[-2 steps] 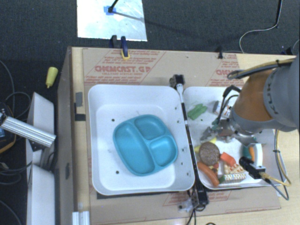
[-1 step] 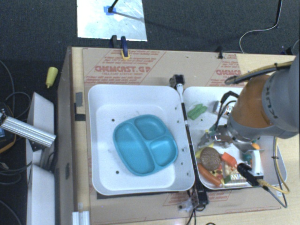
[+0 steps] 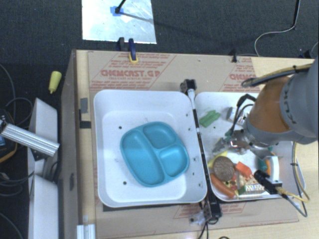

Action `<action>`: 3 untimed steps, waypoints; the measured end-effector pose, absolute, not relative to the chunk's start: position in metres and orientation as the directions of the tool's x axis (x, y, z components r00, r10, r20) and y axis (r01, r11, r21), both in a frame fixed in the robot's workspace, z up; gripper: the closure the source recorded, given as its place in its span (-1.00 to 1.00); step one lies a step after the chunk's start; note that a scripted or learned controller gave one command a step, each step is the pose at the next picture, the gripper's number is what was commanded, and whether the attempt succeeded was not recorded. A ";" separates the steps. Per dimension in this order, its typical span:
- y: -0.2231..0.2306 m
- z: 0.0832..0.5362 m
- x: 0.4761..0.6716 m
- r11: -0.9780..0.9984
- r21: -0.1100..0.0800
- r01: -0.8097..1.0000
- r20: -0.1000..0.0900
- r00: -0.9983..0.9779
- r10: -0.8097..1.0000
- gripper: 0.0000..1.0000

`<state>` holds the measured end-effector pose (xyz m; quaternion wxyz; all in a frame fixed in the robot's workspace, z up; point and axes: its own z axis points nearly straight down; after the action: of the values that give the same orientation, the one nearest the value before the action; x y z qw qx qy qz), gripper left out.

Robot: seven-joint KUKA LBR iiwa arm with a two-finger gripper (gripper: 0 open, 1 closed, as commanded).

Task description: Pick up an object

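My gripper [image 3: 225,143] hangs low over the middle of the right bin [image 3: 215,103], reaching in from the right under the grey arm with its orange band. Just below it lies a brown round disc [image 3: 224,168]. An orange carrot-like piece [image 3: 243,168] lies to the disc's right. A red and orange sausage-like piece [image 3: 223,184] rests at the bin's front. A green object [image 3: 209,118] lies in the far left part of this bin, apart from the gripper.
The left bin [image 3: 114,108] holds a blue divided plate [image 3: 154,152]. A black-and-white rod [image 3: 195,114] runs along the edge between the two bins. A small multicoloured item [image 3: 251,187] lies at the right bin's front.
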<state>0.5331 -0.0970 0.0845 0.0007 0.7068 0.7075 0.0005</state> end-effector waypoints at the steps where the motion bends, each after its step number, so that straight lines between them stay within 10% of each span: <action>1: -0.084 0.084 0.512 0.001 0.001 1.000 0.000 -0.001 1.000 -1.00; 2: -0.116 0.085 0.555 0.002 0.002 1.000 -0.001 -0.002 1.000 -1.00; 3: -0.094 0.084 0.525 0.001 0.001 1.000 0.000 -0.001 1.000 -1.00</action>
<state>0.5248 -0.0937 0.0841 0.0004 0.7066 0.7076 0.0003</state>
